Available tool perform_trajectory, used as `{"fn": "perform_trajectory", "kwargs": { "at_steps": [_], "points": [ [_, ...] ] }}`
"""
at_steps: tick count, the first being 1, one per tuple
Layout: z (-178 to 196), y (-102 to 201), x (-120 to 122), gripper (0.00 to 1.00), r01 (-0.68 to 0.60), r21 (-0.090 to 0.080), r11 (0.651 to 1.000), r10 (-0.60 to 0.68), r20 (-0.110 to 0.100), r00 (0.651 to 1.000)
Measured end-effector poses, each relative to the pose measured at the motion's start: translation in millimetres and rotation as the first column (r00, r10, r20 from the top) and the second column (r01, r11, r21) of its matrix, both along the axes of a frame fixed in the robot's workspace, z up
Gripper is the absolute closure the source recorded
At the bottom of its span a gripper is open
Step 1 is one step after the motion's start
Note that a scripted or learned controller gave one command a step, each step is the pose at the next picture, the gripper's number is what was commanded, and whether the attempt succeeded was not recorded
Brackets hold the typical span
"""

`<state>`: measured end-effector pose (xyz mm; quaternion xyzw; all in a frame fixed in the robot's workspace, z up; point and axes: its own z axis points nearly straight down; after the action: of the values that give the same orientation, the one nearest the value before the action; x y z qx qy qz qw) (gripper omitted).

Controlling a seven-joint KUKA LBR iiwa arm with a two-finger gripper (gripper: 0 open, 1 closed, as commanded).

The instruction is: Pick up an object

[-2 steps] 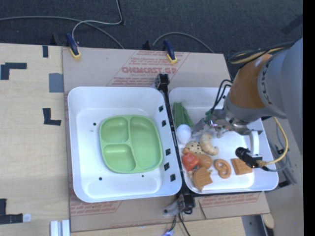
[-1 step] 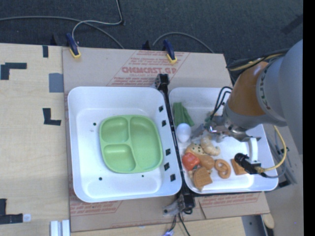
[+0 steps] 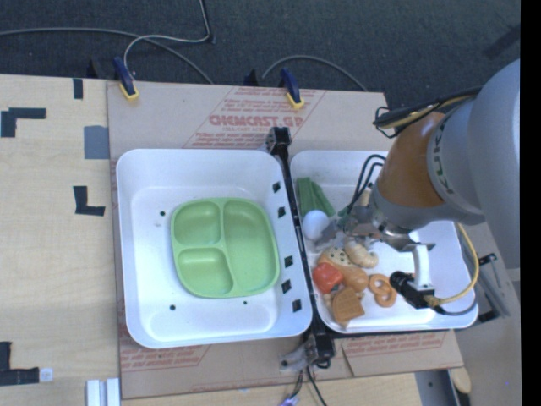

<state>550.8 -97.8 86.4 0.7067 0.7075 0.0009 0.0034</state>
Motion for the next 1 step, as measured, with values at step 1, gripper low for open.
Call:
{"fn": "perform_trajectory", "kwargs": {
  "at_steps": [1],
  "points": [
    [-1.2, -3.7, 116.7, 0.0, -0.002, 0.001, 1.0, 0.002, -0.003, 1.0]
  ]
}}
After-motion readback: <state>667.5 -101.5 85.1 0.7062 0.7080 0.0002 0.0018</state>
